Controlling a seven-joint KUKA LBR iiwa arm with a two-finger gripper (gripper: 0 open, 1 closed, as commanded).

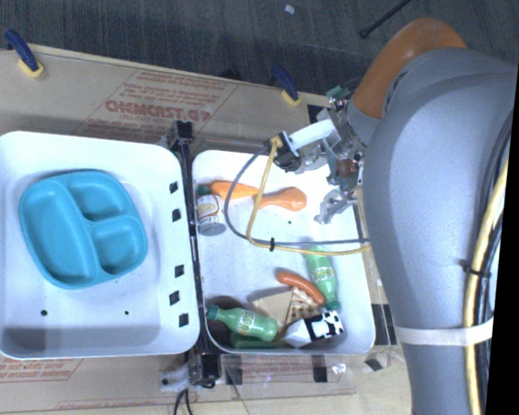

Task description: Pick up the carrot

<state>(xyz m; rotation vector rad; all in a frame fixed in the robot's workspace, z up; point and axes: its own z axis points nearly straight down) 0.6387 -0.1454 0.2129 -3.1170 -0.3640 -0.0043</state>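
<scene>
Carrot [259,195] lies just left of the claw [338,200], in the right bin [236,264] w/ its long axis running left-right, thick end toward the claw. Can't tell the claw's state from here; nothing seen in it.

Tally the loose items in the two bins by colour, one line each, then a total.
Blue: 1, divided plate
Orange: 2, carrot, small orange piece
Green: 2, bottle, bottle
Silver: 1, can
Black-and-white: 1, patterned piece
Brown: 1, wedge
Total: 8
</scene>
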